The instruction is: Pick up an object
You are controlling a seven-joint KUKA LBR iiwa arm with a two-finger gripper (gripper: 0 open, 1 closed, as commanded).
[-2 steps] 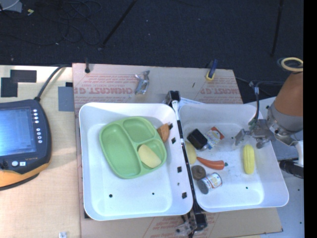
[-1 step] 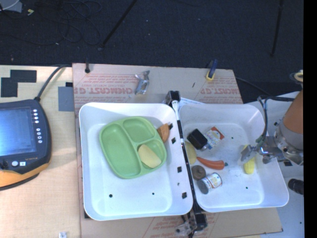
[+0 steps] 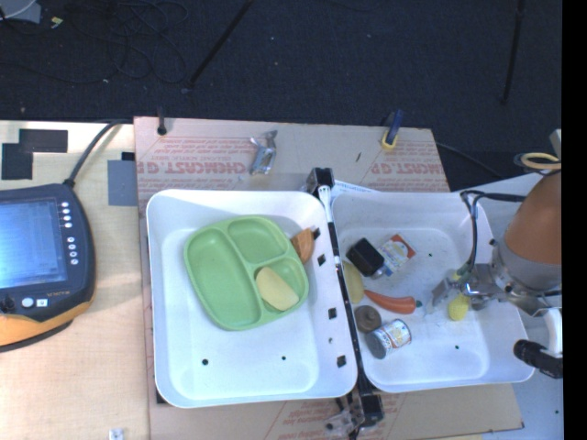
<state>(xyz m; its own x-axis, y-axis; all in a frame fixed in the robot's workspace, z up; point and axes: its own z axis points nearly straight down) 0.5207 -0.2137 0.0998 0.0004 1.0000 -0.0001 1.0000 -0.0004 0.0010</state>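
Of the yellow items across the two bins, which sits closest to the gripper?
The small yellow piece in the right bin, right beside the gripper. The pale yellow one lies on the green tray in the left bin.

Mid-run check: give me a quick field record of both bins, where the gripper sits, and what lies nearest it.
left bin: green divided tray with a pale yellow piece in one compartment; orange item at the tray's right edge
right bin: black block, small carton, orange carrot-like piece, brown disc, small can, yellow object
gripper: low over the right bin's right side
nearest item: yellow object
grasp: cannot tell
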